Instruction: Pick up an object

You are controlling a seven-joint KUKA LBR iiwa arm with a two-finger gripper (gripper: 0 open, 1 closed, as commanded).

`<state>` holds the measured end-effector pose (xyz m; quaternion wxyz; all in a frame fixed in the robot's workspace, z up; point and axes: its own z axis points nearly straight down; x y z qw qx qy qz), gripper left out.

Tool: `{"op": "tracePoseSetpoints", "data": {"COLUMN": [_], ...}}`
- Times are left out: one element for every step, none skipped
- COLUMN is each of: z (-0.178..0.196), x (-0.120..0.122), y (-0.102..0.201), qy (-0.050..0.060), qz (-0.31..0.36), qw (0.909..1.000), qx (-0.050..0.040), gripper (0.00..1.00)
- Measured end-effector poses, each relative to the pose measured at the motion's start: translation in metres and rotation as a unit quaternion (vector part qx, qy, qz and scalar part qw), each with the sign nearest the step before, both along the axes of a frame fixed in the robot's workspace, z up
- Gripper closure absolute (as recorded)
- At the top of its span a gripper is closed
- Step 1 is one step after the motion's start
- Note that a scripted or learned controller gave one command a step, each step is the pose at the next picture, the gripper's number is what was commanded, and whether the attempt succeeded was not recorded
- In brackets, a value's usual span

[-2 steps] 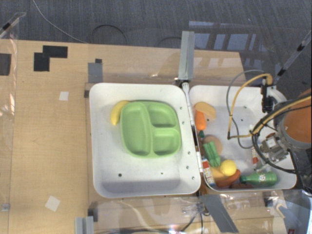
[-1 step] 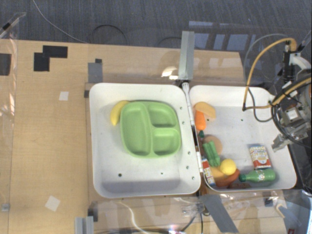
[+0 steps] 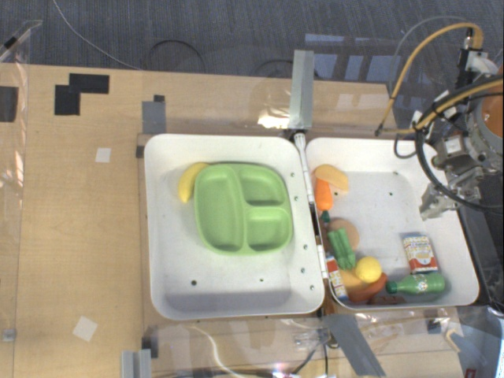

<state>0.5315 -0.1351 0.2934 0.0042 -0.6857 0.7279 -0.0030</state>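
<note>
On the left of the frame, the left bin (image 3: 169, 290) held a green divided plate (image 3: 240, 209), with a banana (image 3: 188, 181) poking out at the plate's upper left edge. The right bin (image 3: 394, 172) carried its clutter along its left wall and lower edge: an orange piece (image 3: 331, 178) at the top, a carrot (image 3: 323, 195) just below it, a green vegetable (image 3: 341, 250), a lemon (image 3: 368, 269), a green bottle (image 3: 415, 285) lying flat, and a small can (image 3: 418, 252) just above the bottle. At the right edge of the frame the gripper (image 3: 435, 204) hung over that bin's upper right part, well apart from every object; whether its fingers were spread or pressed together could not be told. Nothing appeared to be held, so the step in hand looked like the approach. The next move would call for travelling toward the lower part of the frame, perhaps to the can, which stood nearest and free on most sides, then descending over it.
</note>
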Motion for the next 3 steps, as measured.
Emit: {"op": "tracePoseSetpoints", "data": {"z": [-0.094, -0.173, -0.056], "x": [-0.017, -0.015, -0.001], "y": [-0.037, -0.037, 0.033], "qy": [0.005, 0.004, -0.002], "qz": [0.206, 0.385, 0.420], "qw": [0.9785, 0.9230, 0.9074], "qx": [-0.0003, -0.0010, -0.0059], "gripper": [1.00, 1.00, 1.00]}}
